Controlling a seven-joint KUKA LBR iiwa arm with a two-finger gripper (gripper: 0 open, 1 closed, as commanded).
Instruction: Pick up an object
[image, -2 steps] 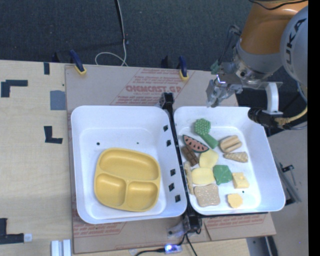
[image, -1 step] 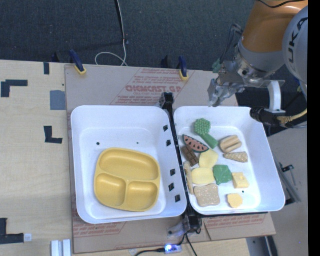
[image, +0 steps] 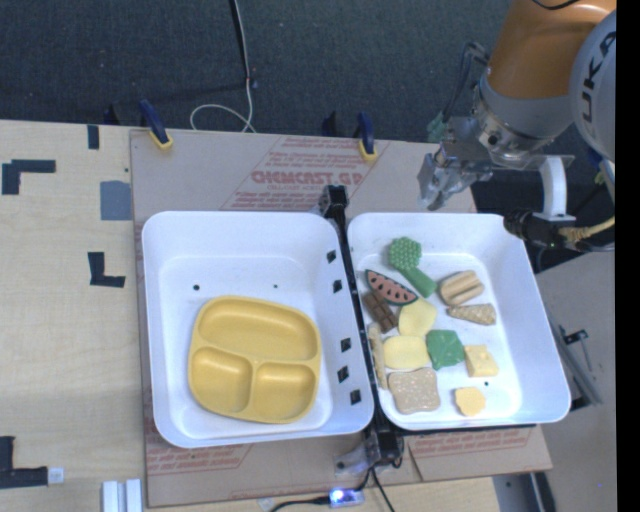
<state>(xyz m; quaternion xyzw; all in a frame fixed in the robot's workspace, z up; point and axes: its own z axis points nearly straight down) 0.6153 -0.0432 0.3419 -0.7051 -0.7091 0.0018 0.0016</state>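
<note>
Hovering above the far edge of the right bin (image: 520, 262), the tool (image: 440, 185) is seen just outside that bin's rim, over the cardboard at the bench's far side, and nothing is seen between its fingers; how far they are parted cannot be told from this slant. The toy foods are gathered in the right bin, all lying nearer the camera than the tool. Closest to it is the green broccoli-like piece (image: 409, 262), which lies below and slightly left of the tool in the picture, its long axis running slantwise from the bin's far left toward its middle. Beside it a watermelon slice (image: 391, 288) is set near the bin's left wall, and a tan bread roll (image: 461, 287) lies toward the right wall. Further pieces are clustered toward the near edge. The left bin (image: 160, 300) carries a yellow divided tray (image: 255, 357), well apart from the tool. A descent toward the near side would be needed, it is judged, before any piece could be taken.
</note>
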